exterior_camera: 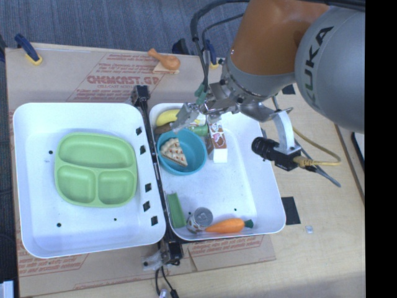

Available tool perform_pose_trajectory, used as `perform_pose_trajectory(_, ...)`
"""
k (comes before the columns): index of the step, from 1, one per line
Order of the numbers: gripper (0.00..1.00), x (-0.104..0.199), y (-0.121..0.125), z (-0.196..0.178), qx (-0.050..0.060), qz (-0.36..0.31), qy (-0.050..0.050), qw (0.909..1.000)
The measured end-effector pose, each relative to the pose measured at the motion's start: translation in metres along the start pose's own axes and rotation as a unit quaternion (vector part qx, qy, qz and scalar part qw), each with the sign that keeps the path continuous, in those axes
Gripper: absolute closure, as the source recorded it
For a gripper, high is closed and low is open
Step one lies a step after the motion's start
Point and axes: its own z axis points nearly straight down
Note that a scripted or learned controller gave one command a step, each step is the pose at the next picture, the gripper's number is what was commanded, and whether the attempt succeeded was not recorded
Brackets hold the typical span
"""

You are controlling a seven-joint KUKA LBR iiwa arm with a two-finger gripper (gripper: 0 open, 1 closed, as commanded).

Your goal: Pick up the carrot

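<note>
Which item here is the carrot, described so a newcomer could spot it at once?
Take the right bin and follow its near wall. The carrot lies there on its side, beside a silver can. It is the one orange, tapered thing in that bin, with a green tip.

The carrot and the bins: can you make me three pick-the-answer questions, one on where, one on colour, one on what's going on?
1. Where is the carrot?
A. Right bin, near edge
B. On the green tray
C. In the blue bowl

2. What colour is the tray in the left bin?
A. Red
B. Green
C. Black

3. Where is the gripper?
A. Holding the carrot
B. Over the tray
C. At the right bin's far end, away from the carrot

A: it lies by the front wall. B: plainly green. C: it is beside the bowl.
</note>
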Motion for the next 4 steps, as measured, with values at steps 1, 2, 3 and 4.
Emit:
perform_pose_trajectory(1,0.0,0.06,0.018,0.006,0.004,-0.163,0.002,0.9867)
perform_pose_trajectory(2,0.0,0.084,0.061,-0.038,0.004,0.047,0.0,0.9989)
perform_pose_trajectory(3,0.0,-0.027,0.06,0.009,0.009,0.061,-0.001,0.9981)
perform_pose_trajectory(4,0.0,0.038,0.058,-0.016,0.005,0.124,0.0,0.9923)
